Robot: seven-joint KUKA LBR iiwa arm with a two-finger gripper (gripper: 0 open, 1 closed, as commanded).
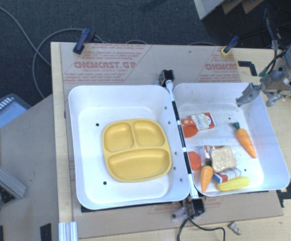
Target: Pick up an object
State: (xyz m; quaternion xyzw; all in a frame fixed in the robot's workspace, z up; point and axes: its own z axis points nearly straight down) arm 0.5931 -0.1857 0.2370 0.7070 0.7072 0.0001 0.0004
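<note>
Gripper (pixel 254 93) sits at upper right rim of the right bin (pixel 278 157), above the toys, nothing between its fingers. Fingers too small/blurred to read; can't tell if wide or narrow.

Risks (judgement): toys in right bin are crowded near the front. Bread slice (pixel 223 159) lies on top of a small carton (pixel 229 175), w/ corn cob (pixel 232 184) touching at front and a carrot (pixel 205 177) just beside at left. A descent into that pile likely pinches two items or knocks one off, so grasp slips. Items close to the divider wall (pixel 178 129), e.g. red-white packet (pixel 198 122), leave little finger room on wall side; collision poss.

Best candidate: the lone carrot (pixel 246 141), right of centre in right bin, well apart from the pile. Orange, tapered, green top pointing up-left, lying flat at a slant. Smooth, rounded; may roll out if jaws close off-axis.

Left bin (pixel 80 134) holds yellow divided plate (pixel 135 149); flat, poor target.
</note>
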